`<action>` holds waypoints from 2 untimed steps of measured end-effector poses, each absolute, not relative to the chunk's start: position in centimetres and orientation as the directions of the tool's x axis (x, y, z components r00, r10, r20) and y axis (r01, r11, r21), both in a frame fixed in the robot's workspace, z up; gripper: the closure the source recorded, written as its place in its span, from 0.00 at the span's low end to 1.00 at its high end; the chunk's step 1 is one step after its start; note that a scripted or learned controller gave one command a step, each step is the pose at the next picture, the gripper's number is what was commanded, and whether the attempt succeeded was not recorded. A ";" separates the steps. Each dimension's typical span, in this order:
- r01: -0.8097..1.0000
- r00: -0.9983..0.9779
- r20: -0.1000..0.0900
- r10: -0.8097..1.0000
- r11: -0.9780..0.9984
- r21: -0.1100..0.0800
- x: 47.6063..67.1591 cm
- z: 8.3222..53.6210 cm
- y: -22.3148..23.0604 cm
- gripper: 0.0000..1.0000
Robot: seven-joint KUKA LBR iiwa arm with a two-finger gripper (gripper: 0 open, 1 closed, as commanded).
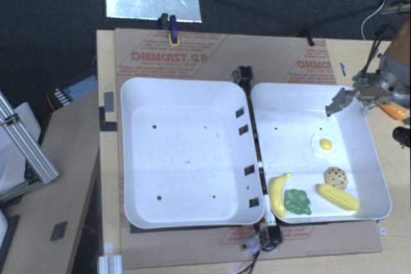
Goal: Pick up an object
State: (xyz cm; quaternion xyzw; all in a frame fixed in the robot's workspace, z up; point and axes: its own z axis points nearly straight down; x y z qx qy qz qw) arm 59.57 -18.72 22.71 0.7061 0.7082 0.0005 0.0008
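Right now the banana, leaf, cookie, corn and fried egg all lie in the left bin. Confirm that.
Not quite: the bin is wrong. The camera view shows the banana, leaf, cookie, corn and fried egg all lying in the right bin, not the left bin.

Bench (212, 48) is a brown board printed CHEMCAST GP, with two shallow white bins side by side on it: left bin (128, 138), right bin (372, 157). Their inner rims touch along the centre. A yellow-and-blue clamp (172, 29) grips the board's far edge.
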 end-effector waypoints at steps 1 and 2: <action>1.000 -0.010 -0.003 1.000 0.010 0.018 57.9 37.0 -14.2 0.00; 1.000 -0.014 0.000 1.000 0.014 0.022 58.5 54.6 -5.1 0.00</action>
